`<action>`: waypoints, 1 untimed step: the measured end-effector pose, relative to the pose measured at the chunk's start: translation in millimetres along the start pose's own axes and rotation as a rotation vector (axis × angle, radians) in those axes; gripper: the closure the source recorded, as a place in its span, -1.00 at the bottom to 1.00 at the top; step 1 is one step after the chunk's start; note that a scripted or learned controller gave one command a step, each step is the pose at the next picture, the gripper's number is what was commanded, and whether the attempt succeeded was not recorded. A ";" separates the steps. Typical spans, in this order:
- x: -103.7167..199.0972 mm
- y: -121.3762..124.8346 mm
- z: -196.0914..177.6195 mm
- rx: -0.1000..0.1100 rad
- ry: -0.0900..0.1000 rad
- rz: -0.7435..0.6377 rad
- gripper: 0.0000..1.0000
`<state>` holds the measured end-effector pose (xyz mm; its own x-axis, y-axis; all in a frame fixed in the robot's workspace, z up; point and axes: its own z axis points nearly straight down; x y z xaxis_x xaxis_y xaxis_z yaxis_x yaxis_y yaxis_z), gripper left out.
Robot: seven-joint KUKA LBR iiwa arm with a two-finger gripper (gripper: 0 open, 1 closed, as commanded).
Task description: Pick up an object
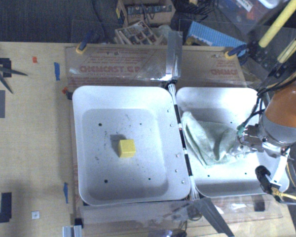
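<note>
Pale wooden bench (pixel 29 132) across most of the frame, with dark floor, boxes and cables along the top edge. Two shallow white bins side by side in the middle, touching along their inner rims. Behind them, toward the top, a flat strip of clear plastic sheet (pixel 123 65) with faint red lettering.

Left bin (pixel 84 100) in the centre-left: one small yellow block (pixel 127 148) lying on its floor, a little left of the bin's middle, well apart from every wall. Some dark specks on the floor around the block.

Right bin (pixel 212 97) in the centre-right: a crumpled pale green cloth (pixel 207 139), spread from the left wall of this bin toward its middle, with folds standing up.

Grey arm (pixel 281 115) with the orange band entering from the right edge of the frame, bent down over the right bin. Gripper (pixel 238 149) low at the right edge of the cloth, touching it or just above it; cannot tell which. How far open the claw is: cannot tell, because the wrist and the cloth folds cover it. No clear sign of cloth held in it. Yellow block far from the gripper, in the other bin.
</note>
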<state>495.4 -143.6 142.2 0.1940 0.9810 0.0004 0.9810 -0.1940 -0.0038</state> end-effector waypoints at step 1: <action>28.3 -22.9 25.7 0.002 0.000 0.260 1.00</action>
<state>478.3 -111.4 116.6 0.4401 0.8979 -0.0005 0.8979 -0.4401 -0.0055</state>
